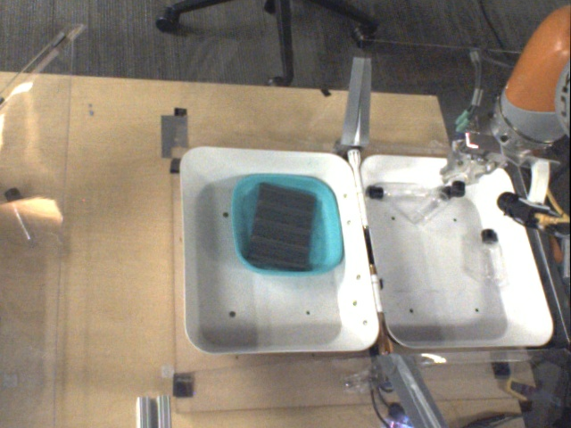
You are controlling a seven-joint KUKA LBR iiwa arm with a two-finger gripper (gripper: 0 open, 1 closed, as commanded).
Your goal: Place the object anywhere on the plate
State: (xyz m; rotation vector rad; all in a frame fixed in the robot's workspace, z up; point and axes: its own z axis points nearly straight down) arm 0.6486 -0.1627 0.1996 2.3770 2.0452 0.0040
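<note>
The dark grey ribbed rectangular block point(284, 227) already lies on the teal square plate point(332, 239). The end effector point(466, 160), at two o'clock, can't be read as gripping or not; a descent could nudge the block off.

Dark ribbed block point(284, 227) seen lying on teal plate point(332, 239) in left bin point(205, 310); gripper point(464, 169) positioned over right bin point(526, 328) far edge.
</note>
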